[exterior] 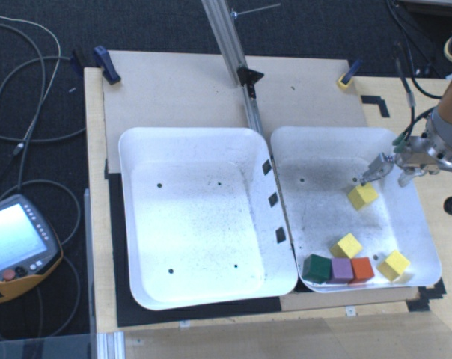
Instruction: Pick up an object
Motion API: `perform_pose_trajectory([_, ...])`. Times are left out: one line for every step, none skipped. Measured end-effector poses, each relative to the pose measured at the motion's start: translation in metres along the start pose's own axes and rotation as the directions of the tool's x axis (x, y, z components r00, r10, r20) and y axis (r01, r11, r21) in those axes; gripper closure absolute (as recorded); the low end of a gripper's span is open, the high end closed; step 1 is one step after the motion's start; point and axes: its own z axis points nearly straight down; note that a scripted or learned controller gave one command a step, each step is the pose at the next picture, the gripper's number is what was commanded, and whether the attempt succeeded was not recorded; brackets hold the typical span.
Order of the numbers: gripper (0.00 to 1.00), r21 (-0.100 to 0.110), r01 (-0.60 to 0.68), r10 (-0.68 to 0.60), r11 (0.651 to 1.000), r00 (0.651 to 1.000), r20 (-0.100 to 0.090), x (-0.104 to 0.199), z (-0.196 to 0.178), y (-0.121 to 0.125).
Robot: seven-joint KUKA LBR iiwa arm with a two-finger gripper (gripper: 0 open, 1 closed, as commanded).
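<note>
Arm: enters from the right edge of the bench [211, 88], its wrist above the right rim of the right bin [316, 155].
Gripper [374, 172]: low over the right bin's far right part, pointing left; whether the fingers are spread or pressed together cannot be made out, and nothing shows between them.
Upper yellow block [364, 195]: on the right bin's floor, just beside and below the gripper tip, tilted, apart from the other blocks; contact with the gripper cannot be judged.
Green block [316, 268]: at the right bin's near edge, leftmost in a row.
Purple block [342, 270]: touching the green block on its right.
Orange block [361, 269]: touching the purple block on its right.
Middle yellow block [349, 246]: just behind the purple and orange blocks.
Corner yellow block [396, 265]: near the right bin's near right corner, slightly apart from the orange block.
Left bin [136, 155]: beside the right bin, rims touching along the middle.
Teach pendant [16, 249]: on the floor left of the bench.
</note>
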Motion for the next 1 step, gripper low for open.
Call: perform_pose_trajectory([0.0, 0.009, -0.001, 0.001, 1.0, 1.0, -0.003, 0.0277, 0.1062, -0.0146])
